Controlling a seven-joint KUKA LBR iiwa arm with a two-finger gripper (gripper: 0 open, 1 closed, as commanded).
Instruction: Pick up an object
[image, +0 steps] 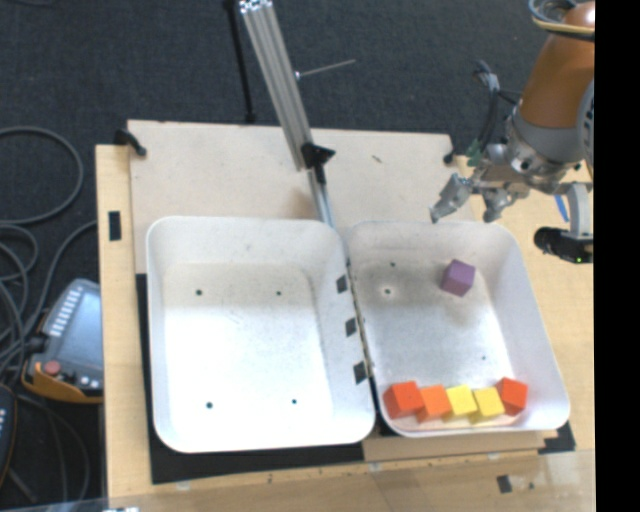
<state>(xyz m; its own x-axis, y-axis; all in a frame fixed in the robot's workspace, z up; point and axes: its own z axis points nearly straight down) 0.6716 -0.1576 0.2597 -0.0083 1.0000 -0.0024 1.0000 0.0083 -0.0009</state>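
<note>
A purple cube (458, 277) lies in the upper part of the right bin (530, 310). Along that bin's near wall sits a row of blocks: an orange-red one (402, 398), an orange one (434, 402), two yellow ones (462, 401) (488, 402) and another orange-red one (513, 394). My gripper (468, 204) hangs above the bin's far rim, up and slightly right of the purple cube. Its fingers are spread apart with nothing between them.
The left bin (160, 300) stands beside the right one. A slanted aluminium post (285, 95) rises from the bench behind the bins. Cables and a teach pendant (68, 340) lie on the floor to the left.
</note>
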